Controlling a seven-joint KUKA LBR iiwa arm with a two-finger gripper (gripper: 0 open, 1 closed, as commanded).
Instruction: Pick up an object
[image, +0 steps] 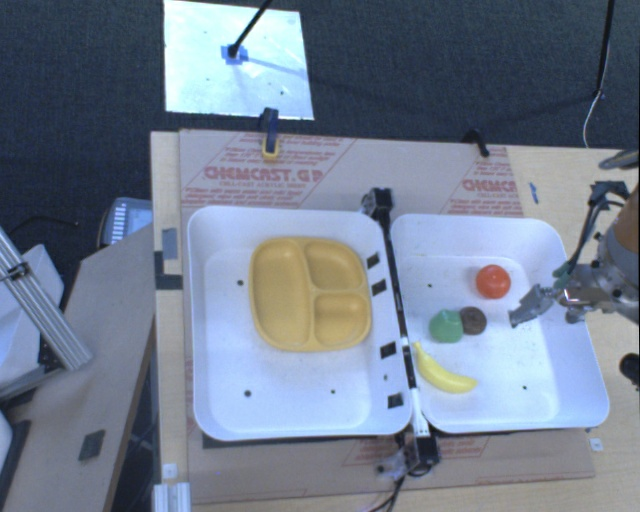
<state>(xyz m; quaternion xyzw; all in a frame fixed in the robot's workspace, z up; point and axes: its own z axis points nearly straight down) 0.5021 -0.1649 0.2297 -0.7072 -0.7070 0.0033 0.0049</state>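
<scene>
The right bin (540, 240) holds four small things. An orange-red ball (492, 281) lies toward its back. A green piece (446, 326) and a brown round piece (472, 320) touch each other near the middle. A yellow banana (443, 371) lies by the bin's front left. My gripper (540, 300) hangs over the right side of this bin, to the right of the brown piece and a little below the ball. It is apart from all of them and nothing shows in it.
The left bin (220, 400) holds a yellow divided plate (308, 294). A black divider strip (392, 310) runs between the bins. Cardboard (300, 170) lies under both bins, with a yellow clamp (270, 140) at the back.
</scene>
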